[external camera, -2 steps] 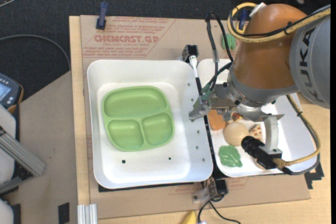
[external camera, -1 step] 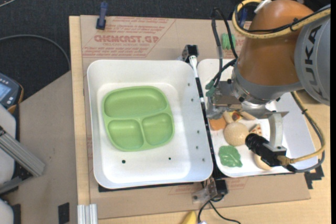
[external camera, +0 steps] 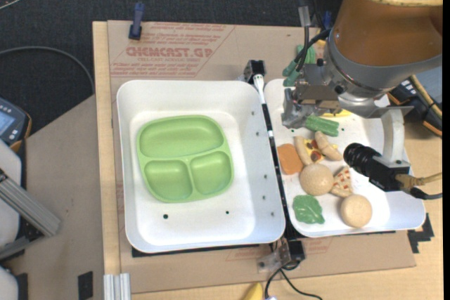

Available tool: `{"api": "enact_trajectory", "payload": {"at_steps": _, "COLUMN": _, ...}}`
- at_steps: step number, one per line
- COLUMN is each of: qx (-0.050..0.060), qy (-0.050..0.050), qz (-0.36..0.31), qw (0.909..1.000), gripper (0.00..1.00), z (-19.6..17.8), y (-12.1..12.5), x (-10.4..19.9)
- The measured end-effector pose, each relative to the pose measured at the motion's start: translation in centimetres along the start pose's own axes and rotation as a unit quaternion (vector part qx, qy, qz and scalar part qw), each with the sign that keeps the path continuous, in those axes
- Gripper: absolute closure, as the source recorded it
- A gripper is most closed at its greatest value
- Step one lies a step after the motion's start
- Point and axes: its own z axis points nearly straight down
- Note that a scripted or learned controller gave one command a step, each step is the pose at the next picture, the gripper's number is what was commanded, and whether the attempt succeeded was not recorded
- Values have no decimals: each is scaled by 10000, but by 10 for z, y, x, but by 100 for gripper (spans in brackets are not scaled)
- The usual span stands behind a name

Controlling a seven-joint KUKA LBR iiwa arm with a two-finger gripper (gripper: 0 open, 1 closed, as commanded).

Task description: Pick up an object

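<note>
My pincer (external camera: pixel 309 109): low over the far end of the right bin (external camera: pixel 401 211), near the divide between the two bins. Its metal block hides the tips, so I cannot tell how it stands or whether anything is in it. By my reading, nothing is lifted; the pick is not yet done.

Directly at my pincer's near side: a green pod-shaped piece (external camera: pixel 323 125), touching or just under the block. The likeliest candidate.

Next toward the near edge: an orange slab (external camera: pixel 289 158) against the bin's left wall; a cluster of small tan and cream pieces (external camera: pixel 316 147) beside it; a round beige ball (external camera: pixel 316 179); a pizza-slice piece (external camera: pixel 342 183); a second beige ball (external camera: pixel 356 210); a green leafy piece (external camera: pixel 308 209) near the near-left corner.

Right side of the bin: a black cylindrical fitting (external camera: pixel 369 164) juts in over the items. Little room there.

Left bin (external camera: pixel 133 151): a green divided tray (external camera: pixel 186 158) at centre, with bare white floor all round it.

Room for moving: crowded mid-bin, pieces touching; the left wall stands close by my pincer, so I judge a straight rise the safest path.
</note>
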Motion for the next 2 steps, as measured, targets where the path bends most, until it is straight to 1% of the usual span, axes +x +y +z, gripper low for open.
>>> {"api": "enact_trajectory", "payload": {"at_steps": 1, "qx": 41, "qy": -13, "qz": 18, "qw": 10000, "gripper": 100, "z": -5, "y": 0, "x": -1}}
{"api": "enact_trajectory", "payload": {"at_steps": 2, "qx": 34, "qy": -15, "qz": 14, "qw": 10000, "gripper": 100, "z": -15, "y": 1, "x": -1}}
